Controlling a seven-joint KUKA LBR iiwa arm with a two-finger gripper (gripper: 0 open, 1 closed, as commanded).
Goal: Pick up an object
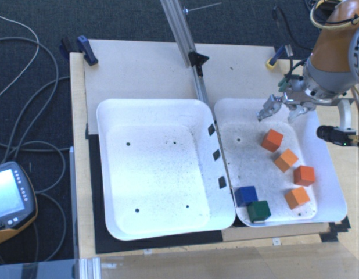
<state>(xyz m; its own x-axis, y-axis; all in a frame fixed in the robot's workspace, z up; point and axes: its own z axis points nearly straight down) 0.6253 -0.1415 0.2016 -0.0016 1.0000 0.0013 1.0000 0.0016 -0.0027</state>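
Note:
Several small blocks lie in the right bin (237,121). A red-orange block (272,139) sits nearest the gripper, with an orange block (286,159) and another red-orange block (304,175) below it. A further orange block (297,197) rests near the front right. A blue block (246,195) and a green block (259,210) touch each other at the front left corner. My gripper (282,114) hangs over the bin's back part, just above the nearest red-orange block, open with nothing between its fingers (266,111).
The left bin (110,121) stands beside the right one, split off by a divider with black clips (216,154). A slanted metal rail (182,34) crosses the bench's back. Blue clamps (86,48) grip the board's back corners. A pendant screen (8,193) lies at far left.

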